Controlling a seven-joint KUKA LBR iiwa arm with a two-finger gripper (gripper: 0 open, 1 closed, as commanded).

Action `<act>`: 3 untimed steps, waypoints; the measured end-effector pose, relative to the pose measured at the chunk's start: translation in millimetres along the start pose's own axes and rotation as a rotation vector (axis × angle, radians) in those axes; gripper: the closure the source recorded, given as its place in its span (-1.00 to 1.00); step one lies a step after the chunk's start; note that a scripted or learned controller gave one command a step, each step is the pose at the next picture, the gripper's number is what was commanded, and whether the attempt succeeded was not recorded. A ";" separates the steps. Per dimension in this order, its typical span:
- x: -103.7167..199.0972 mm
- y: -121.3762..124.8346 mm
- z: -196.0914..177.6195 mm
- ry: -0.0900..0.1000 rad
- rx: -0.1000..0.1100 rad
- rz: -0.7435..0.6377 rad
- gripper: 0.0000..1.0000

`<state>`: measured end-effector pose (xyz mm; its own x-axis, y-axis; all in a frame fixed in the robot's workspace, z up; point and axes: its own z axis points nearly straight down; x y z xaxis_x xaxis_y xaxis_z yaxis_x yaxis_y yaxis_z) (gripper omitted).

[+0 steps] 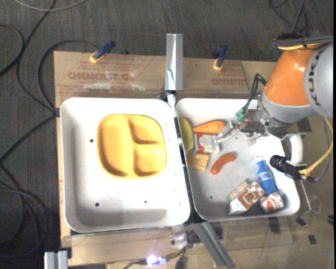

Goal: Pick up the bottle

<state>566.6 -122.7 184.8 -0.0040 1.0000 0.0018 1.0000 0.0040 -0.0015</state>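
hovering pincer above orange carton

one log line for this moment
end effector: over right bin, near carrot | bottle: lying in bin, untouched | phase: pre-grasp

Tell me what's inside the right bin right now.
The right bin holds a blue bottle, a hot dog, an orange carton, a yellow-green piece at the left wall, and snack packets. The arm covers the bin's upper right corner.
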 end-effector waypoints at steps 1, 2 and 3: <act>-78.7 -32.1 -17.6 -0.004 -0.003 0.013 -1.00; -93.9 -51.5 54.2 0.000 0.002 0.112 -1.00; -83.5 -34.9 92.7 0.010 -0.008 0.128 -1.00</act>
<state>531.9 -206.1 92.0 0.1234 0.9923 0.0123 0.9923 -0.1235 0.0058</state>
